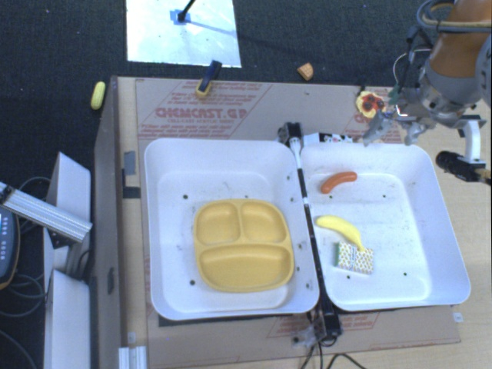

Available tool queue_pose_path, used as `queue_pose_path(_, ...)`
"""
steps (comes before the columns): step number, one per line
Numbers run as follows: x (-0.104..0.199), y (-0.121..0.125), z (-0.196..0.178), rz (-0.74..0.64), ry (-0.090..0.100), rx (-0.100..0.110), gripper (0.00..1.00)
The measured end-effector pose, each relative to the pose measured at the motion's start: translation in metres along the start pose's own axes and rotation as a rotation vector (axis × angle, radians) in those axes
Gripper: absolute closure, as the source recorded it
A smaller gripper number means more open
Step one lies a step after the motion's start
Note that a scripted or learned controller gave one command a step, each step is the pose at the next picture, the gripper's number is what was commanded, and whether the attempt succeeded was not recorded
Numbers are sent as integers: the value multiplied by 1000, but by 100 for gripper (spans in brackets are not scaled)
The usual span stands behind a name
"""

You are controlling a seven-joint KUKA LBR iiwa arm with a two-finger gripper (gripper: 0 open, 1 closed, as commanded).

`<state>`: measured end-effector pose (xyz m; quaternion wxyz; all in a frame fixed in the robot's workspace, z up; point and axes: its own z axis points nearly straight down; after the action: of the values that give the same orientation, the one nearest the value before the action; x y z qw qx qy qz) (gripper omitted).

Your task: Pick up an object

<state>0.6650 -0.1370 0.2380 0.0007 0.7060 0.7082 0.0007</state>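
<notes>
The right bin holds an orange sausage near its back left, a yellow banana in the middle, and a small patterned block just in front of the banana. My gripper hangs above the back rim of the right bin, up and to the right of the sausage. It is open, with nothing between its fingers. A yellow divided plate lies in the left bin.
A small red-and-yellow toy sits on the cardboard behind the right bin, next to the gripper. On the dark floor beyond are an orange bit, a yellow piece and a white sheet.
</notes>
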Motion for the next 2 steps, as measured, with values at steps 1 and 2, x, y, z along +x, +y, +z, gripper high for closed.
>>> queue_pose_path(1, 26, 4, 154, -2, 0, 0, 0)
queue_pose_path(2, 26, 5, 142, -4, 0, -4, 100)
